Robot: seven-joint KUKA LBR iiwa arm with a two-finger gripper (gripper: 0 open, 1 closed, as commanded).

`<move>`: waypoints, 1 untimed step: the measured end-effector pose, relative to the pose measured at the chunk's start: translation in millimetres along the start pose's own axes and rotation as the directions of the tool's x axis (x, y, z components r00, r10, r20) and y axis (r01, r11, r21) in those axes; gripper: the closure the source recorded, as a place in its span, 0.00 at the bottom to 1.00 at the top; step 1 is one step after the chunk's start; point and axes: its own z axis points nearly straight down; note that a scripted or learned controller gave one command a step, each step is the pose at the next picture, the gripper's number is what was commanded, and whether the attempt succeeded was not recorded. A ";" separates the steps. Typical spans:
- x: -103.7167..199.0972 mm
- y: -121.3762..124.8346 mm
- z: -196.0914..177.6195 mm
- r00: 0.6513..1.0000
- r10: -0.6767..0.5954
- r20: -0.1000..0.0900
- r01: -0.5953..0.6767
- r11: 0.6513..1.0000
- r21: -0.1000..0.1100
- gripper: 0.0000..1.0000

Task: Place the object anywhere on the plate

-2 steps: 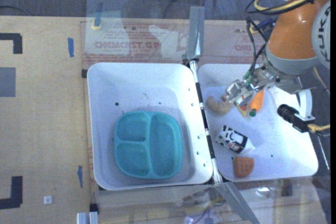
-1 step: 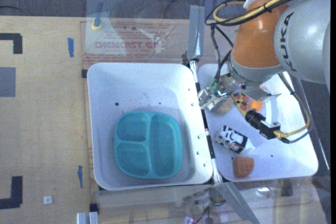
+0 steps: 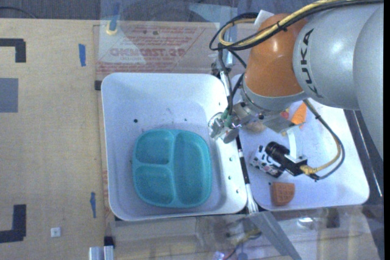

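Note:
A teal plate (image 3: 173, 168) with three compartments lies in the front part of the left white bin (image 3: 122, 100). My gripper (image 3: 220, 126) hangs over the right edge of that bin, just above the plate's far right corner, close to the wall between the two bins. A small greenish speck shows at the gripper's tip, too small to identify. A brown waffle-like piece (image 3: 282, 193) lies at the front of the right bin (image 3: 350, 189). An orange piece (image 3: 299, 113) peeks out beside the wrist in the same bin.
The arm's grey and orange body covers the back of the right bin. A clear plastic sheet with red print (image 3: 152, 49) lies behind the left bin. The tan bench top (image 3: 49, 149) stretches to the left, marked with black and blue tape.

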 end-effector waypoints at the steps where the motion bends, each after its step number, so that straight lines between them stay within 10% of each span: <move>1: 69.8 7.8 -18.0 1.000 -0.007 0.000 0.007 1.000 0.001 1.00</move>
